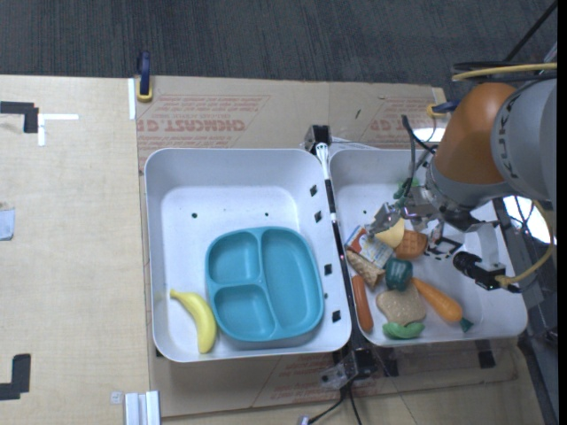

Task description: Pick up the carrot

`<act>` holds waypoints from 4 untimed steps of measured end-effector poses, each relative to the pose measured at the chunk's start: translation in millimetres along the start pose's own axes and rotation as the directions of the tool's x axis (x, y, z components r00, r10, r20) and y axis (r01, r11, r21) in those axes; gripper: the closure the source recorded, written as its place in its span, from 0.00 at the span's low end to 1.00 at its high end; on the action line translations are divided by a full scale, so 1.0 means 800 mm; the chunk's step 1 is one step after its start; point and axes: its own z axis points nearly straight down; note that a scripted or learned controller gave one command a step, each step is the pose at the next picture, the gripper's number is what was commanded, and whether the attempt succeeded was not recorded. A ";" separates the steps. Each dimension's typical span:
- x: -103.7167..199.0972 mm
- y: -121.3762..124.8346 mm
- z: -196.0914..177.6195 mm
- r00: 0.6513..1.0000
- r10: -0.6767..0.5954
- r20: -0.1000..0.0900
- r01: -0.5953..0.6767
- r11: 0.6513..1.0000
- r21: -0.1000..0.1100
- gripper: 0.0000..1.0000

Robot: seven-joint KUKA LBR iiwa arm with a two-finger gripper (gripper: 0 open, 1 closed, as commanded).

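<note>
Carrot [438, 300] near right bin's [353, 181] front

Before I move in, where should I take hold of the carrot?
Grip the carrot at mid-body, coming straight down, fingers closing across its width. It lies flat and diagonal in the right bin; its lower-right half has bare floor beside it, unlike the crowded upper-left end.

The arm [496, 140] hides the right bin's [354, 171] far right corner.
</note>
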 end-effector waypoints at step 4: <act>-0.011 -0.089 -0.005 0.981 -0.192 -0.004 0.192 0.981 0.006 1.00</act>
